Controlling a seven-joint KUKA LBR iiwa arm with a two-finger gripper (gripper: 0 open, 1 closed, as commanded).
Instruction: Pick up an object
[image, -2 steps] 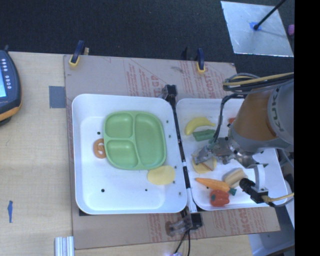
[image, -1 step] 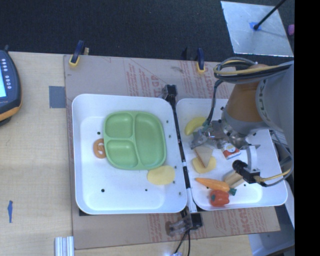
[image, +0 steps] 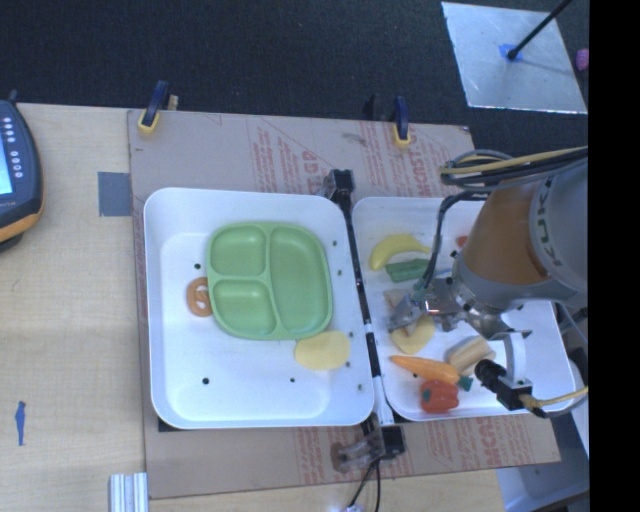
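My gripper (image: 407, 312) is low in the right bin (image: 545, 330), near its left wall. It sits just above a pale yellow piece (image: 414, 337) and below a dark green item (image: 407, 268). A yellow banana (image: 397, 247) lies further back. In front of the gripper an orange carrot (image: 425, 367) lies flat, with a red fruit (image: 438, 397) at its right end and a beige roll (image: 468, 352) beside it. The arm's wrist hides the middle of this bin.
The left bin (image: 175, 380) holds a green divided plate (image: 270, 280), an orange ring (image: 198, 297) at the plate's left edge and a yellow slice (image: 322, 350) in front of it. A black clamp (image: 341, 183) sits where the bins meet. A handheld controller (image: 15, 170) lies far left.
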